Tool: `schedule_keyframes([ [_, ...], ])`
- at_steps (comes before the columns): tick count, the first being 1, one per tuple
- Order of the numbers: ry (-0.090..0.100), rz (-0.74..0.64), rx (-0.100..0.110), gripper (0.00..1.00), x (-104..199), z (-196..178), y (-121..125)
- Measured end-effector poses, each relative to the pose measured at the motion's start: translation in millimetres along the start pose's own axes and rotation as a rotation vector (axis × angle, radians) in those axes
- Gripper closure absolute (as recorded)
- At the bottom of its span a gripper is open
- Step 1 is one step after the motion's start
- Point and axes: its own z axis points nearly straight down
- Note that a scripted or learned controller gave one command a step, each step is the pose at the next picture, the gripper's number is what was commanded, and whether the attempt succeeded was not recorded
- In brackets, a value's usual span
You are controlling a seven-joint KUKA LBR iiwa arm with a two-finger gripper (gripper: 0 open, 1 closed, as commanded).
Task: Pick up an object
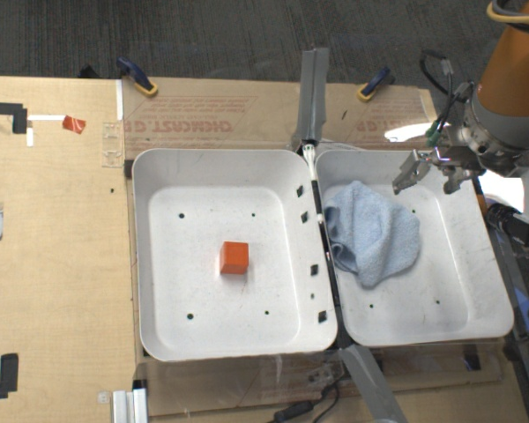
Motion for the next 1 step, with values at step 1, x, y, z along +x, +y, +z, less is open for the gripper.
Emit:
schedule_keyframes([
  [1,-0.001,0.307,-0.001,0.0,46.6,-42.4,-45.7],
])
